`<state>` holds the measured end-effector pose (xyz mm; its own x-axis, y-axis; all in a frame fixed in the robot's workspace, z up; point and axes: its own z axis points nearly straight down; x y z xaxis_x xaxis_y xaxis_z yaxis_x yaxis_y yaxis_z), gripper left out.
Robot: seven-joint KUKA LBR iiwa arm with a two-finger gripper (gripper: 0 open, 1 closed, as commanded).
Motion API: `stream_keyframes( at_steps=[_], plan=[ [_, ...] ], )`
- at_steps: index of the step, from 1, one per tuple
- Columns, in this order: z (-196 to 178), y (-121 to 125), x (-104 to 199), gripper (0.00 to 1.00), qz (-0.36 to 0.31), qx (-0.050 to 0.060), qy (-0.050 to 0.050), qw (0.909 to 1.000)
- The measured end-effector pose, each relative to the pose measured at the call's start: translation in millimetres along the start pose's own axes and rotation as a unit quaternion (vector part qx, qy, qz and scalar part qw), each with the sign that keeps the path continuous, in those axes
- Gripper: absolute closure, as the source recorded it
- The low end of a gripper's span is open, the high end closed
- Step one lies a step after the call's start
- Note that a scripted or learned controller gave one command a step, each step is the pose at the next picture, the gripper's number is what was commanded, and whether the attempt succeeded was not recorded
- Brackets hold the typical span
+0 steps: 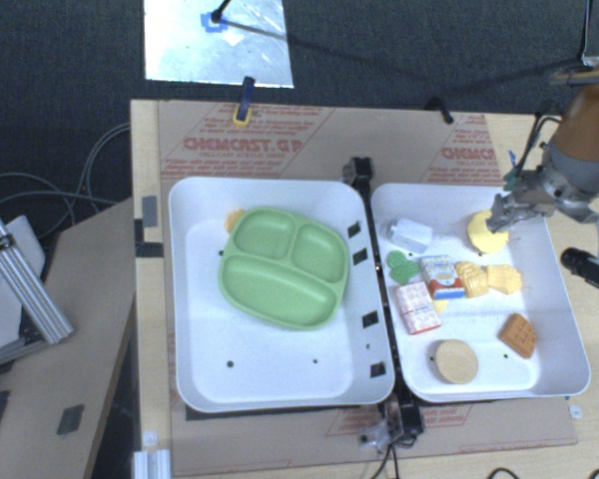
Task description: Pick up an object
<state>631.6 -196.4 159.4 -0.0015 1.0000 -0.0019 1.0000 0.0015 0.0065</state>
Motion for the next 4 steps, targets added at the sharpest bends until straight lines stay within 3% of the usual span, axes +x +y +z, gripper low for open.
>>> stream_keyframes(
  at_steps=[1,2,4],
  plan=[
    [-65,5,-4,1.00,-0.002,-0.001,0.000,1.0000],
    [-66,6,-4,1.00,-0.002,0.001,0.000,1.0000],
    [-73,-46,107,1.00,-0.004,0.003,0.002,1.0000]
  ],
)
